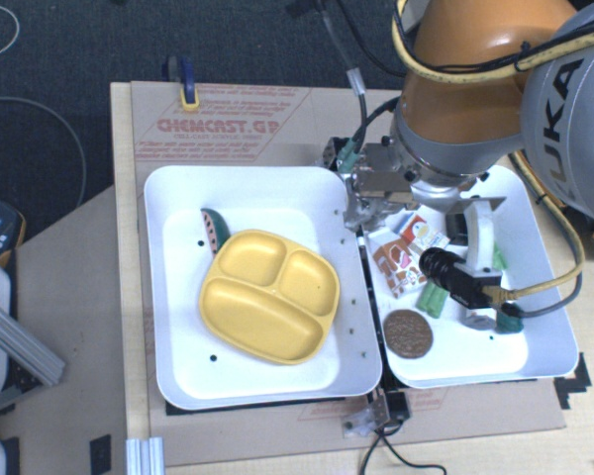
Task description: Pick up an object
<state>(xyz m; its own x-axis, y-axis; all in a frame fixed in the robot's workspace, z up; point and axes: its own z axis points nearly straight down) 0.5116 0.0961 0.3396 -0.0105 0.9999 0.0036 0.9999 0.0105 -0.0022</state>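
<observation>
Camera view: left bin (168, 265) holds yellow divided plate (269, 293), watermelon slice (215, 232). Right bin (549, 334) holds brown disc (408, 332), snack packet (400, 257), arm overhead. Gripper (376, 198) state: cannot tell.

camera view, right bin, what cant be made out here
- Gripper: the wrist above covers it, so the finger state cannot be told.
- Right bin: the arm hides its far half.
- Printed packet: print too small to read.
- Slim striped piece beside the yellow divided plate in the left bin: too small to identify.
</observation>
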